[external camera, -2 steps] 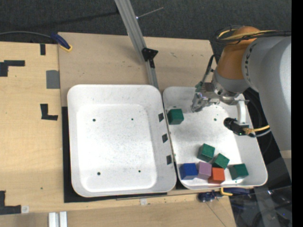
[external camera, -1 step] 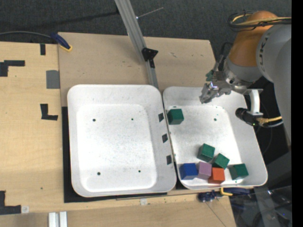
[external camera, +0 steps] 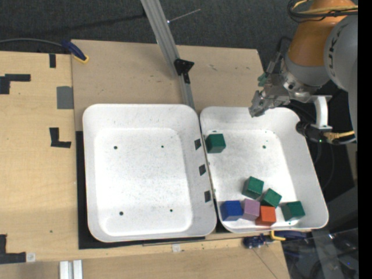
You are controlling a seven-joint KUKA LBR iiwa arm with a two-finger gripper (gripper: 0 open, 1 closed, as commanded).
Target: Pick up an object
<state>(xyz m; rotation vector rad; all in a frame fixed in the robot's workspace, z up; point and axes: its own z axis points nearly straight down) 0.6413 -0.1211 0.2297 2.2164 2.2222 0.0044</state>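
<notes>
My gripper (external camera: 257, 108) hangs over the far rim of the right bin (external camera: 302, 156), above and to the right of a lone green cube (external camera: 215, 142). Nothing shows between its fingers, and their spread is too small to make out. Near the bin's front edge lies a cluster of cubes: a green cube (external camera: 253, 186), another green cube (external camera: 271, 198), a third green one (external camera: 292, 210), a blue cube (external camera: 232, 209), a purple cube (external camera: 251, 207) and an orange cube (external camera: 267, 215).
The left bin (external camera: 139, 167) sits beside the right one, sharing a raised middle rim. A slanted metal rail (external camera: 165, 36) runs from the top toward the bins' junction. The arm's orange band (external camera: 317, 34) rises at the upper right.
</notes>
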